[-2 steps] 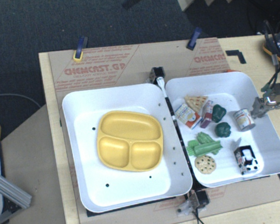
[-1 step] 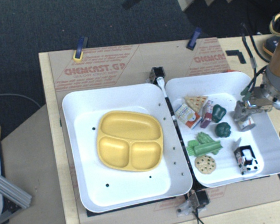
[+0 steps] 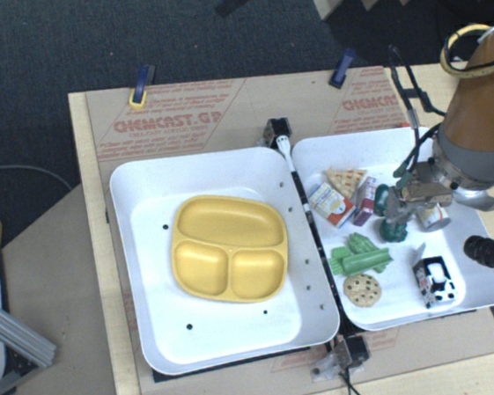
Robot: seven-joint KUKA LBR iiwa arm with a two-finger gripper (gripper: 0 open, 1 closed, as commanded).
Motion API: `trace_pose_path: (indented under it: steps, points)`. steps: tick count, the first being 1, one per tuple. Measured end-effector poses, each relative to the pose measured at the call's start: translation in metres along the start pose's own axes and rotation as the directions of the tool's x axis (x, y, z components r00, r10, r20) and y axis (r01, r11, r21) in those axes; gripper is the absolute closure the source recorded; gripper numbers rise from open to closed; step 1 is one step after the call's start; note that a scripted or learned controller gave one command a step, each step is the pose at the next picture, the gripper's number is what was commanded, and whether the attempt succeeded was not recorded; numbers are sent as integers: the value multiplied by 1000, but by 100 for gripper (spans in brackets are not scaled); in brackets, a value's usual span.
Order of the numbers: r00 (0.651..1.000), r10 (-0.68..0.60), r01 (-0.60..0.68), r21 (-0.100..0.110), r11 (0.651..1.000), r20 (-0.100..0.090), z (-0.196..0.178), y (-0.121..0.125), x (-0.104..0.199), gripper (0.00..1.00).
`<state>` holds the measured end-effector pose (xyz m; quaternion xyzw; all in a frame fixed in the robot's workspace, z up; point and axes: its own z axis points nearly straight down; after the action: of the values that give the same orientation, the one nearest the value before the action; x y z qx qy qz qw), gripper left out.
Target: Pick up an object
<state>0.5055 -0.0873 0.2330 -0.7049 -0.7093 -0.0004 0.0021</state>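
The surface (image 3: 219,107) is seen to carry two white bins side by side. The left bin (image 3: 146,248) is taken up by a yellow divided plate (image 3: 229,247), set near its middle. The right bin (image 3: 480,294) is where the candidates for picking are gathered: a green toy (image 3: 360,255) near its middle by the left wall, a cookie (image 3: 362,290) near its front edge, a black-and-white cow figure (image 3: 434,283) toward the front right corner, and a waffle piece (image 3: 347,180) with small packets (image 3: 329,200) toward the back left. The arm (image 3: 479,130) is brought in over the right bin's right side, and the gripper (image 3: 397,219) is lowered onto a dark teal object (image 3: 393,230) near the bin's middle. Whether the jaws are wide or narrow cannot be told from this slant. No object is seen lifted, so the pick is judged to be at the descent or closing stage, with the grasp and lift left to be done.
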Motion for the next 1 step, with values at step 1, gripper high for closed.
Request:
trace_pose_path:
  steps: [1]
  points:
    - [1000, 4, -4, 2, 1000, 1, 3, -19, 20, 100]
